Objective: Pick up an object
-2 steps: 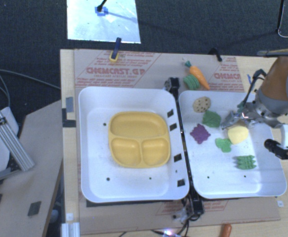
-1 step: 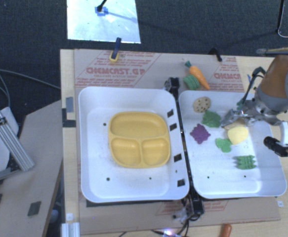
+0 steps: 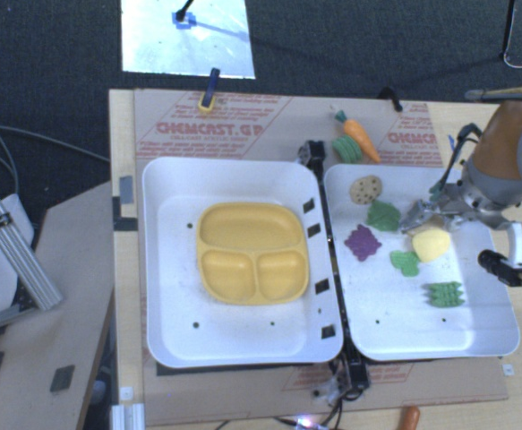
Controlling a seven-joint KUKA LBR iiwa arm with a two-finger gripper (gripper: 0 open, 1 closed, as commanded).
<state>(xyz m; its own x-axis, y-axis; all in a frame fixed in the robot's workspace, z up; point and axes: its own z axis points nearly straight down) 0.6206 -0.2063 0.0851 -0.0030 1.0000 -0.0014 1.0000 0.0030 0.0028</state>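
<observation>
The hand (image 3: 424, 219) hovers in the right bin (image 3: 489, 330), at the yellow lemon toy (image 3: 432, 243) near its centre. Finger spacing: cannot tell. Centre over the lemon; avoid the adjacent green leaf toy (image 3: 405, 262).

light: bright, even | glare: shiny sheet (image 3: 187, 23) top | shadows: soft | focus: slightly soft
</observation>
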